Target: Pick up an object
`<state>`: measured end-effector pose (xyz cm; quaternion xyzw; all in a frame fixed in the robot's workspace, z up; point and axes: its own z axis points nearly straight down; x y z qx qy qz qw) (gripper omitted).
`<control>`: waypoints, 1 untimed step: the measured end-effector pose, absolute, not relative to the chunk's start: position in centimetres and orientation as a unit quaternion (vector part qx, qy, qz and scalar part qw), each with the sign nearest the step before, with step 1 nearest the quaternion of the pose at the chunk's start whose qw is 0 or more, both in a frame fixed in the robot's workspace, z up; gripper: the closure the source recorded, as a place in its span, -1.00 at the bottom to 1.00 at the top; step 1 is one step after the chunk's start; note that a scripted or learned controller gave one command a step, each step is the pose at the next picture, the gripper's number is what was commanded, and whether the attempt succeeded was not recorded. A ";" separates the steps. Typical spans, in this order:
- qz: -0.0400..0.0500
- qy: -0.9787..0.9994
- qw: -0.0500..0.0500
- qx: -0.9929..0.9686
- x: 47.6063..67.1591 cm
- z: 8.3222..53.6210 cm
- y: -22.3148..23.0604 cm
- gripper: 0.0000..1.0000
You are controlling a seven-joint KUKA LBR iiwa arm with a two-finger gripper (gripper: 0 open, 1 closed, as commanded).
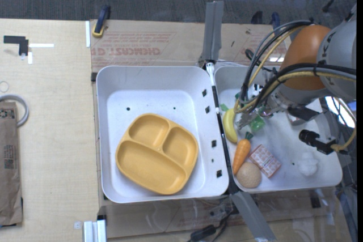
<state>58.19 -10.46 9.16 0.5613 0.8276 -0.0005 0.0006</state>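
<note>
Gripper point(245, 118) is hovering over the banana point(229, 124) (finger state: I cannot tell). Banana is probably handling light, smooth and curved, favouring a mid-body hold.

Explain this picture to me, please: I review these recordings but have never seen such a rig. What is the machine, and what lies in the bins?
One camera looks down at a slant on two white bins. The grey arm with an orange band is a robot reaching in from the right; its tool hangs low over the right bin, among cables, so whether it holds anything cannot be seen. Below it lie a banana, something green, a carrot, a small red-patterned packet and a round tan item. The left bin holds a yellow divided plate.
</note>
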 end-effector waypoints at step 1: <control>-0.001 0.826 0.002 0.563 58.2 10.1 -10.7 1.00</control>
